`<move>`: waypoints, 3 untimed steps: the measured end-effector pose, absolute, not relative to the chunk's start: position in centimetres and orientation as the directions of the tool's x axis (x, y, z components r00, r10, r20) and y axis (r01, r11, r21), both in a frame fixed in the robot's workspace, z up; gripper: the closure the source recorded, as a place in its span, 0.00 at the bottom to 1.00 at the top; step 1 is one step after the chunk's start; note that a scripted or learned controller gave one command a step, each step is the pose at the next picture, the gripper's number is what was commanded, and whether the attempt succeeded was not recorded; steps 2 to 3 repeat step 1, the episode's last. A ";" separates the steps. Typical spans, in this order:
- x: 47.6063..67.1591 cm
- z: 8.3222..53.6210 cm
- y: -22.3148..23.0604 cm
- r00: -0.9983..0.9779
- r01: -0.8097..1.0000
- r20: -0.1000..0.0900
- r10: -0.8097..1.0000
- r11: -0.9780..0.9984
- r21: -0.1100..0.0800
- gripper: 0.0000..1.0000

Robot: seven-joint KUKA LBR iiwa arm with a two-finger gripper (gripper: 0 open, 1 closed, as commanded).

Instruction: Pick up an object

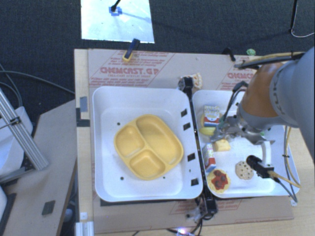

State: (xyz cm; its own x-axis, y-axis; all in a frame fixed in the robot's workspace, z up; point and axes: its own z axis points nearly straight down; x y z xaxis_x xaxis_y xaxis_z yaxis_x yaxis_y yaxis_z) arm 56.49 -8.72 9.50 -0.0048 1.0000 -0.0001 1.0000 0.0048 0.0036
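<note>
Yellow divided tray [148, 152] is lying in the left bin [106, 132], while in the right bin [275, 188] a small carton [211, 113], a pale yellow block [222, 145], a pizza piece [218, 180] and a cookie [243, 169] are sitting around the gripper [224, 128], whose fingers seem narrowly parted just above the block, possibly touching it.

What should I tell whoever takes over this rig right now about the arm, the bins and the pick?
End effector: low in the right bin, over the yellow block and next to the small carton. Nothing visibly held.
Right bin also holds a cookie, a small pizza and a small bottle by the divider.
Left bin: yellow compartment plate.
Done: arm is down among the items.
Left: secure one object and lift it.
</note>
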 end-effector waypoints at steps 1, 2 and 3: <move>56.7 18.9 -2.0 -0.009 1.000 0.001 1.000 0.009 0.007 1.00; 56.7 18.9 -2.0 -0.009 1.000 0.001 1.000 0.009 0.007 1.00; 56.7 18.9 -2.0 -0.009 1.000 0.001 1.000 0.009 0.007 1.00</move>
